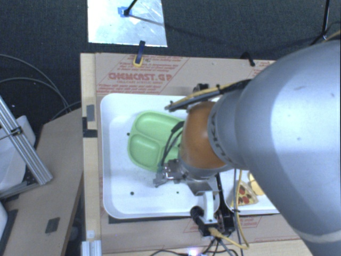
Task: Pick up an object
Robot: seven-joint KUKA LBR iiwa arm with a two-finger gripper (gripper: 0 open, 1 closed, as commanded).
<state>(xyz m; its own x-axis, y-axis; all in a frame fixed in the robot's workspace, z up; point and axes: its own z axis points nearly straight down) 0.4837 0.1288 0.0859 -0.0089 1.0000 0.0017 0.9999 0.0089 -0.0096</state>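
A light green, two-lobed plastic object [148, 141] lies in the left white bin [114, 159], toward its middle. The grey arm with its orange band [198, 137] reaches in from the right and hangs over the bin, covering the green object's right side. The gripper [166, 175] sits at the green object's lower right edge, its metal parts just showing under the wrist. A small piece with a red-dotted pizza pattern [245, 194] lies in the right bin [256, 209], mostly hidden by the arm.
A cardboard sheet [144, 73] with red lettering lies under the bins. A blue clip [139, 52] and a shiny foil sheet [126, 15] sit behind. Cables [221, 231] hang at the front edge. An aluminium frame [21, 143] stands at the left.
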